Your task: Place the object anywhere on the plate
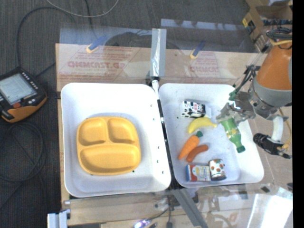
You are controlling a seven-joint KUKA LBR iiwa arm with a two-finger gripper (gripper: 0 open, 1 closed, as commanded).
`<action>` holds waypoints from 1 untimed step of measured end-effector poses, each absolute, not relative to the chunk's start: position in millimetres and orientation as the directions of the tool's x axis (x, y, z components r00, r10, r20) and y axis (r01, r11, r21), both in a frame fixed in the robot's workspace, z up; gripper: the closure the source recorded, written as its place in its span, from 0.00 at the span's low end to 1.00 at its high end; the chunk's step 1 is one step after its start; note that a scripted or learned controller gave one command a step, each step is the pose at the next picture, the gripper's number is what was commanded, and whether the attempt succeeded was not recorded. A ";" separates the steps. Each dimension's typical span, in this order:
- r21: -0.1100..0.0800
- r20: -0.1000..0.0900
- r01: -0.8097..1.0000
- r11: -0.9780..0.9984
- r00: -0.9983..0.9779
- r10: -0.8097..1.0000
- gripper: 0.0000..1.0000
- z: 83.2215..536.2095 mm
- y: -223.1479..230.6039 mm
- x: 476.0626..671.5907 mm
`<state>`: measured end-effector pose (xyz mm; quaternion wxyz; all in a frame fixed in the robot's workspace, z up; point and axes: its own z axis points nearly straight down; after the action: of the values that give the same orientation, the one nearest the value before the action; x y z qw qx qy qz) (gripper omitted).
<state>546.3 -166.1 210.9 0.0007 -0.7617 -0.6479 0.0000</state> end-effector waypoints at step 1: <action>-0.002 -0.002 0.998 -0.061 0.061 0.998 1.00 205.7 -98.1 594.2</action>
<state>594.2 -98.1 205.7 0.0002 -0.7285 -0.6851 0.0016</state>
